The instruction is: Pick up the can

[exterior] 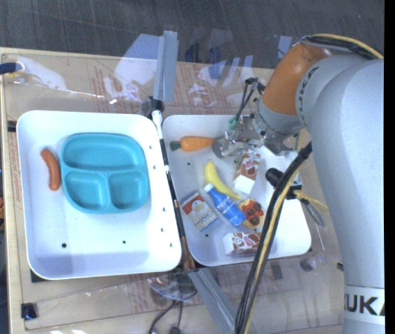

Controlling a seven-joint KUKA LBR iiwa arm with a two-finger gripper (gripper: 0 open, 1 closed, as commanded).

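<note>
Grey arm [336,117] over right bin [183,186]

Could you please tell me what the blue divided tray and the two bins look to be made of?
Tray: probably moulded plastic, matte turquoise, one piece with rounded compartments. Bins: apparently thin white plastic, smooth and faintly glossy, with soft rounded rims.

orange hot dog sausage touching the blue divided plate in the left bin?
Apart. The camera view shows a white strip of bin floor between the orange sausage and the blue divided plate.
</note>
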